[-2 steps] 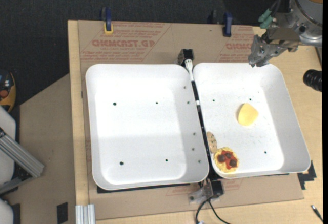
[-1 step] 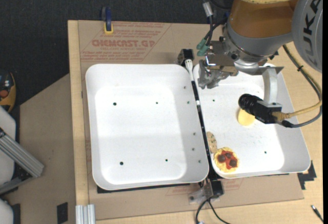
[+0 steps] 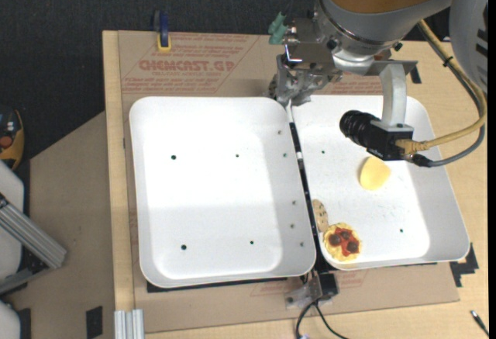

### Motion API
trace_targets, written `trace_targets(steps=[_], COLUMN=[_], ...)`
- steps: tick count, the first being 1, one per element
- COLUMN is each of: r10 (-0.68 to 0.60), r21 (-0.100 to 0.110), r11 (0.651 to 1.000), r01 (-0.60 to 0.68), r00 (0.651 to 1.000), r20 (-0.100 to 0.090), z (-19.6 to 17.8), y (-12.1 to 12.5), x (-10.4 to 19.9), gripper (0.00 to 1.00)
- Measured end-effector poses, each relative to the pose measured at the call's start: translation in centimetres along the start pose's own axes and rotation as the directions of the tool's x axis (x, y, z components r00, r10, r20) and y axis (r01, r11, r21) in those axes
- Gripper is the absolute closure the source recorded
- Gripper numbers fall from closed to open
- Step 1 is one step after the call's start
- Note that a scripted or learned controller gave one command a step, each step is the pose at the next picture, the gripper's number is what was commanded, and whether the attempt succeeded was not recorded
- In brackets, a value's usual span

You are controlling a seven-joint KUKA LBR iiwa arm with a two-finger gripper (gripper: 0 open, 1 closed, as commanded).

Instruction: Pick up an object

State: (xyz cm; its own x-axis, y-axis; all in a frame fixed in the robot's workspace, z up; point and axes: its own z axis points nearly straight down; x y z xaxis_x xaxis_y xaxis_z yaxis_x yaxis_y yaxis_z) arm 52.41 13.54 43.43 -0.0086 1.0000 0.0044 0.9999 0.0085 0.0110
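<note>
- Arm: you see its grey and orange body reaching in from the upper right, with the gripper (image 3: 291,89) low over the far end of the ridge where the two bins meet.
- Fingers: you cannot tell how they stand.
- Right bin (image 3: 434,209): a pale yellow rounded object (image 3: 373,174) lies near the middle; a small toy pizza (image 3: 342,242) with red topping sits at the near-left corner, a speckled piece (image 3: 319,214) just beside it.
- Left bin (image 3: 209,190): white, dotted with small dark holes.

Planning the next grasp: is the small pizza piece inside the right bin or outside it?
Inside: the pizza piece lies on the right bin floor at its near-left corner.
</note>
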Motion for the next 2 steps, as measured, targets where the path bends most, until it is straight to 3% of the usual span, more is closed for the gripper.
trace_targets(steps=[1,2], r10=[0.002,0.007], r21=[0.017,0.019], r11=[1.000,1.000], r01=[-0.002,-0.007], r00=[1.000,1.000], r20=[0.005,0.007], z=[6.5,14.0], y=[3.8,5.0], x=[6.8,8.9], gripper=[1.00,1.00])
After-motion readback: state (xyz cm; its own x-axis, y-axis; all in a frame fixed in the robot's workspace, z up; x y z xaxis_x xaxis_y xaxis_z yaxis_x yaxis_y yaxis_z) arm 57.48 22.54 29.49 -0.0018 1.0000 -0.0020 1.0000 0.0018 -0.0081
